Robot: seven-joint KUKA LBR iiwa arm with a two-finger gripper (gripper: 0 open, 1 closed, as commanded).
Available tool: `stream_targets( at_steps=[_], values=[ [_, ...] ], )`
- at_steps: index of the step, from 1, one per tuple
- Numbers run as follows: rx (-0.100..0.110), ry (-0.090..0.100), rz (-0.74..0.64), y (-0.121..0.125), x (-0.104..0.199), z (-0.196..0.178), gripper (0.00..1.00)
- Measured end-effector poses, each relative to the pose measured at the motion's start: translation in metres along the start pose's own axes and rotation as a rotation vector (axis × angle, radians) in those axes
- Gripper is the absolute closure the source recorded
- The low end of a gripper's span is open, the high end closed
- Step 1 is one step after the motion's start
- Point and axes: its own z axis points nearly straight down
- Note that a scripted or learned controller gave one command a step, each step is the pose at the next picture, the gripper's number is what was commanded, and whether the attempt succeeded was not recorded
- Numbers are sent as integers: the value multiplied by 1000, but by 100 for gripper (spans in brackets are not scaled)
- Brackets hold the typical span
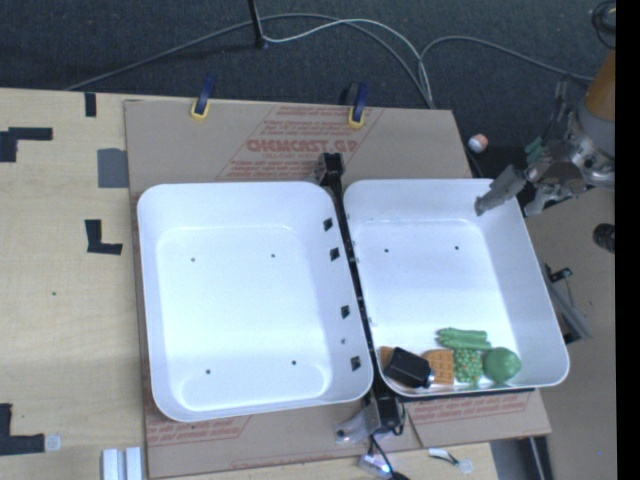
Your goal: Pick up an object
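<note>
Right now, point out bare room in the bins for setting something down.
The left bin is bare wall to wall. The right bin is free at its far and middle floor; its near edge is crowded by the black object, green ball and green pods.

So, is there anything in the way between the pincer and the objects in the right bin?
Nothing visible. The pincer hovers at the far right rim of the right white bin; the black block, orange piece and green toys lie in its near corner, with bare floor between.
</note>
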Motion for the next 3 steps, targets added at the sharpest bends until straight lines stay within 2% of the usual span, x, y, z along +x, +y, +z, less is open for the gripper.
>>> stream_targets(
  at_steps=[1, 2, 3],
  values=[
    [9, 2, 4, -80, -9, 83, 0],
    [0, 0, -81, -82, 9, 64, 0],
    [2, 1, 0, -79, -1, 93, 0]
  ],
)
